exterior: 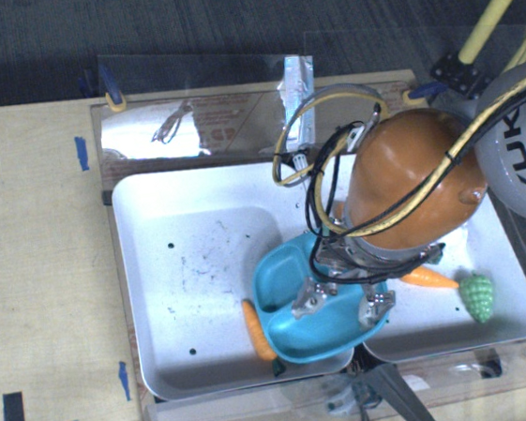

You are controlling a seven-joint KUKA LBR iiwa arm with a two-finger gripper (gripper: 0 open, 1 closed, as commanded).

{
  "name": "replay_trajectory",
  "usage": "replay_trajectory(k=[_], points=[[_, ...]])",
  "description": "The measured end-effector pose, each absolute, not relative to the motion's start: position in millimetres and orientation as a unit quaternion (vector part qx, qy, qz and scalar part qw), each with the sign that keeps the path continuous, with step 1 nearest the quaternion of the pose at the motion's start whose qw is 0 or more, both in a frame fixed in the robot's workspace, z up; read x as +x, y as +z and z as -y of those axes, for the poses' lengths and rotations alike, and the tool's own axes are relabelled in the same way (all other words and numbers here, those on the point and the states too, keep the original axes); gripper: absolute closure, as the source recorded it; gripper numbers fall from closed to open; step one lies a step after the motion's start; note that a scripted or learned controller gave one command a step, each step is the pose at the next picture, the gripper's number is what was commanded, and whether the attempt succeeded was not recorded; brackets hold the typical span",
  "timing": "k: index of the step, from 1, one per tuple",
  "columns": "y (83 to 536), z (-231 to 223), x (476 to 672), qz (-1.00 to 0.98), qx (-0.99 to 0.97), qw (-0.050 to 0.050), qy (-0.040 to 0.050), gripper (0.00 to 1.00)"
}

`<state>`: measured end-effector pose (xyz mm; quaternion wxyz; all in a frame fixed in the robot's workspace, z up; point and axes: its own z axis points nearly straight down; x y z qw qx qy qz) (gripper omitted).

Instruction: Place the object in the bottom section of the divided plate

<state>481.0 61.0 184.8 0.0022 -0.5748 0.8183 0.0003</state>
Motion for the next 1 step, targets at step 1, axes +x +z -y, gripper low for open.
replay_trajectory(k=[1], points=[[139.1, -110.9, 547.6, -0.749, -0.663, 0.008, 0.0021, 0.00]])
